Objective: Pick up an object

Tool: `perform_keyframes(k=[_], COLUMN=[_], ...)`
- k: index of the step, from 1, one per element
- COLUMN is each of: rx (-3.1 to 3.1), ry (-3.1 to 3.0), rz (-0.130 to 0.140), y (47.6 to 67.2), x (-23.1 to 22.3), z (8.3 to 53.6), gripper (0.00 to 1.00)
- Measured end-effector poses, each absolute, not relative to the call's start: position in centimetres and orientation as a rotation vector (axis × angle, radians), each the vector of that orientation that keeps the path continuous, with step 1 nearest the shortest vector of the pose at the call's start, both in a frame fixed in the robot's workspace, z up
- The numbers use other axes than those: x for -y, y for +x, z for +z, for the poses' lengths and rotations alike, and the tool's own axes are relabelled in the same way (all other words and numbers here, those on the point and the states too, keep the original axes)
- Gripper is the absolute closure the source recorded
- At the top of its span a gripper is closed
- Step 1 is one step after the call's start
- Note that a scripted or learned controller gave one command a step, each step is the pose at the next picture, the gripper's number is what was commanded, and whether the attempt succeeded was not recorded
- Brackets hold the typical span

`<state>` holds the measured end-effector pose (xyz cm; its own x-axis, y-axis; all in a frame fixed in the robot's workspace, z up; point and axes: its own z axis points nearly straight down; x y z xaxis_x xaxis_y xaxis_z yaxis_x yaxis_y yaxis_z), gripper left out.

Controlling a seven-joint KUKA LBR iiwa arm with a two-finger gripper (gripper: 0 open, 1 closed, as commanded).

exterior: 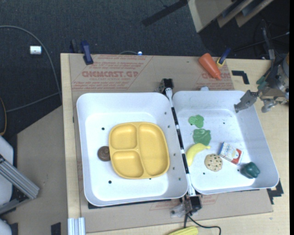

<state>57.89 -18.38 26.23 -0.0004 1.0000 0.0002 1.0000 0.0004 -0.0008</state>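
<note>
The gripper (255, 102) hangs over the right bin's (264, 142) far right rim, fingers spread, nothing between them. Nearer in that bin lie two green pieces (199, 129), a banana (195, 152), a cookie (213, 162) — round, tan, speckled — and a small carton (229, 153). A yellow tray (138, 150) fills the left bin (87, 137).

floor (115, 27): dark carpet, around the bench on the top and left
bench (69, 133): pale wood, cardboard sheet (115, 73) on top
cable (27, 34): grey, looping on floor, far left
furniture (216, 11): pale wooden, top right
light: even, soft shadows
</note>
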Motion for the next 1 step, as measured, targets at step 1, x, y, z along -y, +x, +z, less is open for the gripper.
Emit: perform_keyframes(k=[1], rx=[2.22], ry=[-2.219], rz=[0.001], y=[55.51], x=[9.62], z=[11.82], gripper=[0.0])
